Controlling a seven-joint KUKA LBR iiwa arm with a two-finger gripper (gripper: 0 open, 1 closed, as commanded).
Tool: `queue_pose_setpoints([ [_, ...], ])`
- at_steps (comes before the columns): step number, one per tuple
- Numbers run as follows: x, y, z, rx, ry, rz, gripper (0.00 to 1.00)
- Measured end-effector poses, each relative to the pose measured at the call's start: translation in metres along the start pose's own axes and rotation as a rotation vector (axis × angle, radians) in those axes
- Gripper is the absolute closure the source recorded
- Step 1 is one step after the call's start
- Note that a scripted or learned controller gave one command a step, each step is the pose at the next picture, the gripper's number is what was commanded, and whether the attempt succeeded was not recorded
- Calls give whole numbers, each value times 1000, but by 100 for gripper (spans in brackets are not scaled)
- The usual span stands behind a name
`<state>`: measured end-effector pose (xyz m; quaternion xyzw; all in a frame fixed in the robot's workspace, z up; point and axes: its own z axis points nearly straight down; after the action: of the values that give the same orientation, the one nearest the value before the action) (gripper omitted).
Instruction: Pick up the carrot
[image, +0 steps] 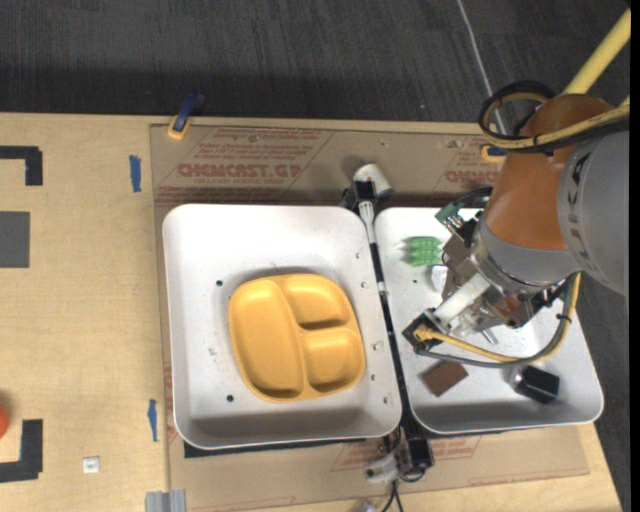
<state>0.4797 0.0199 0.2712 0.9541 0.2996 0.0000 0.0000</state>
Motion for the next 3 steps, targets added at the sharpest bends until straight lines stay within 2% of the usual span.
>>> queue_pose_setpoints([
  [1,0,0,0,1,-1,0,0],
  [2,-24,33,72,3,-2,-91,0],
  [3,-66,93,134,4,-1,-284,0],
])
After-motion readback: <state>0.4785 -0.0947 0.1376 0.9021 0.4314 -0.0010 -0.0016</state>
